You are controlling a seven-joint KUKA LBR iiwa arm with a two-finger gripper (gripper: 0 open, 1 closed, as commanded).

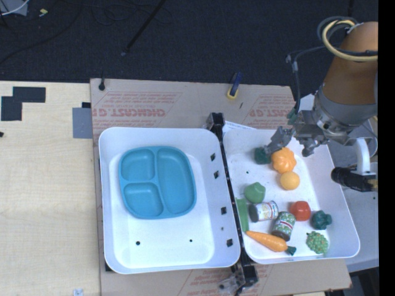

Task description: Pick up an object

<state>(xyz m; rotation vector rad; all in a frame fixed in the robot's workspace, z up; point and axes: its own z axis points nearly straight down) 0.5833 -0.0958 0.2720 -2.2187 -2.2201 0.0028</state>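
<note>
The step in hand is the approach: no object is lifted yet, and the likeliest target is the orange pepper in the upper part of the right bin, just below the gripper. To do it well, the arm should centre the fingers over the pepper so one passes on each side, then come straight down. A dark green piece lies touching or nearly touching the pepper's left, and a yellow fruit sits just below it, so a skewed descent could nudge these or pinch two things at once. The pepper is rounded and may roll out of a shallow grip, so closing low around its widest part seems wise.

The arm leans in from the right, wrist bent down over the bin's upper edge, the gripper pointing left and downward. One dark finger slants toward the pepper; whether the claw is spread or pressed together cannot be told from this angle, and nothing is seen between its fingers.

The left bin holds a blue tray.
</note>
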